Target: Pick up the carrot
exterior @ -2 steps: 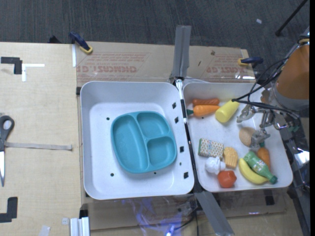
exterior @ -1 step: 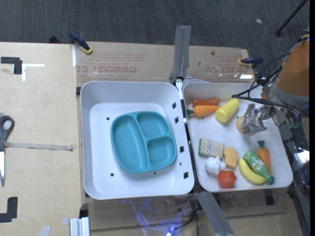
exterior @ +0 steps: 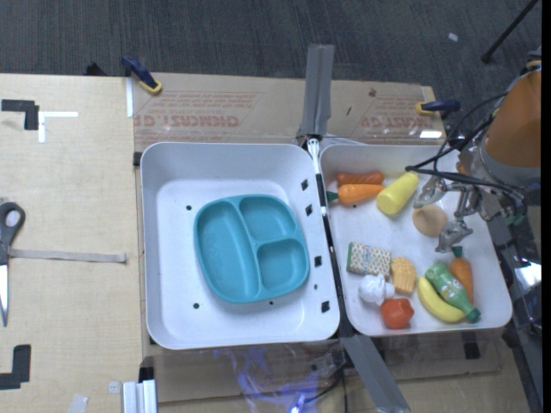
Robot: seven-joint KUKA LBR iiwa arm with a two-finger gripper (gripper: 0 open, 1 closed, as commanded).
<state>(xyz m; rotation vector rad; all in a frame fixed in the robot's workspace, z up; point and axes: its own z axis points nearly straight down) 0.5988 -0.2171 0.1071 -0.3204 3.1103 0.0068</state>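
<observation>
The hand (exterior: 448, 218) hovers over the right bin (exterior: 495, 256), fingers parted, holding nothing, above a tan piece (exterior: 428, 221). Carrots lie at the bin's upper left (exterior: 360, 193) and right (exterior: 462, 274). The left bin (exterior: 164, 256) holds a blue tray (exterior: 251, 248). Both bins sit on the tabletop (exterior: 69, 299); scissors (exterior: 7, 248) lie at its left.
</observation>
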